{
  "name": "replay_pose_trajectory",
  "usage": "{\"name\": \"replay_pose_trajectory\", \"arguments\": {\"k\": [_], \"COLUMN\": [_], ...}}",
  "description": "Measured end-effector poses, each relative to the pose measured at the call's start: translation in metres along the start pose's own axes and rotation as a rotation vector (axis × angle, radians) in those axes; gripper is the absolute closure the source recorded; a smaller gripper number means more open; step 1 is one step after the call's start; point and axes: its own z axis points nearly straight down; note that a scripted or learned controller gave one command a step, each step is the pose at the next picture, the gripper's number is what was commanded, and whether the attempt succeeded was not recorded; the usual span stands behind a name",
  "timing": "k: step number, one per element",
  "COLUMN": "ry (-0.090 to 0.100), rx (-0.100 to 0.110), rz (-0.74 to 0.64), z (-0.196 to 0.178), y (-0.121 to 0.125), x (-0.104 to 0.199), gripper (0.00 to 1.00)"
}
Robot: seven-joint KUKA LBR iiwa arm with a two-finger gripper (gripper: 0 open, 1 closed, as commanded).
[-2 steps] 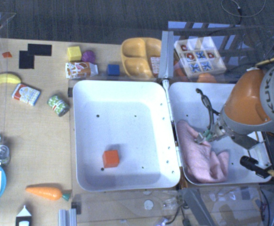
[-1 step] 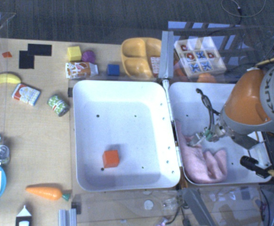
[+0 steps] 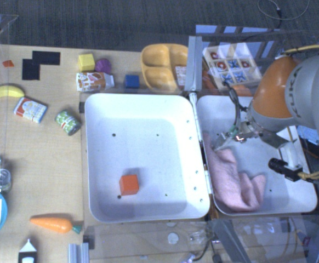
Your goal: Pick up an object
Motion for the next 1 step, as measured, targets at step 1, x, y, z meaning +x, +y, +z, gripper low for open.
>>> {"name": "replay_pose_trajectory", "arguments": {"k": [1], "ry": [-0.001], "rx": [0.000], "rz": [-0.021], "z": [-0.0019], "y": [-0.0600], "x": [0.0135], "gripper": [0.00]}}
